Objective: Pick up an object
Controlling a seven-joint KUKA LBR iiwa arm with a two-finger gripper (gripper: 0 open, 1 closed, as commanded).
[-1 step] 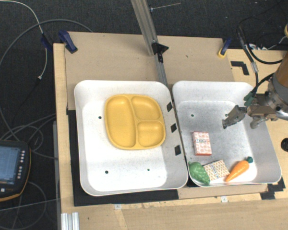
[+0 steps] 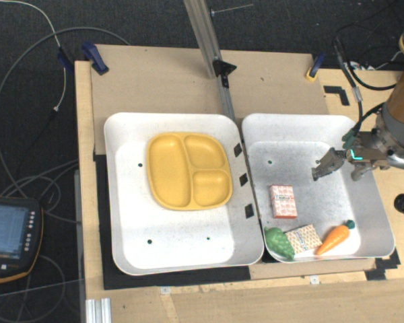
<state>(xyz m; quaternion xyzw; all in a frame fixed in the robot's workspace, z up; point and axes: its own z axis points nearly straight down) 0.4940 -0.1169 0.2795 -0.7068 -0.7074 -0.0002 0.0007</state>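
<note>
Pink box (image 2: 283, 201) below open tool (image 2: 341, 167)

The arm (image 2: 397, 123) reaches in from the right, end effector (image 2: 341, 165) fingers spread.

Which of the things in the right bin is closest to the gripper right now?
The pink box, lying alone mid-bin, just below-left of the gripper. The green toy, patterned packet and carrot sit farther off along the front wall.

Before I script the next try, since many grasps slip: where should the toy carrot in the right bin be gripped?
Probably across the thick orange middle of the carrot, coming straight down from above. It lies flat and slanted near the right bin front wall, leaf end up-right, so the end effector fingers should close across its width.
</note>
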